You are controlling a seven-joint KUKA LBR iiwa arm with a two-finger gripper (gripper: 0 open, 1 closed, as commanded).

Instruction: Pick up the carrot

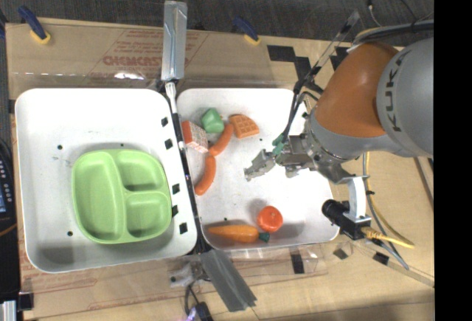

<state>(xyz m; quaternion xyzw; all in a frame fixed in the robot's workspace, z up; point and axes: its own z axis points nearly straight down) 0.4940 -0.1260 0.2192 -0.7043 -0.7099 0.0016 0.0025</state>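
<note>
We see two shallow white bins side by side on the bench (88,46), with the arm (376,102) reaching in from the right over the right bin (284,102). The tool (259,164) hangs above the bare middle of that bin, its grey fingers pointing left; we cannot tell from this slanted view how far apart they stand, and nothing shows between them. The carrot (232,233) lies flat along the near wall of the right bin, its length running left to right, well apart from the tool. Just beside its right end sits a tomato (271,218), close enough that the two seem to touch. Toward the bin's left wall lie two sausage-shaped orange pieces (206,174), one slanting up toward a waffle (245,125) near the far side, the other below it. A small green block (212,120) rests next to the waffle, and a red and white item (193,136) lies against the divider between the bins. In the left bin (44,113) sits a green divided plate (122,195), level on the floor of the bin.
</note>
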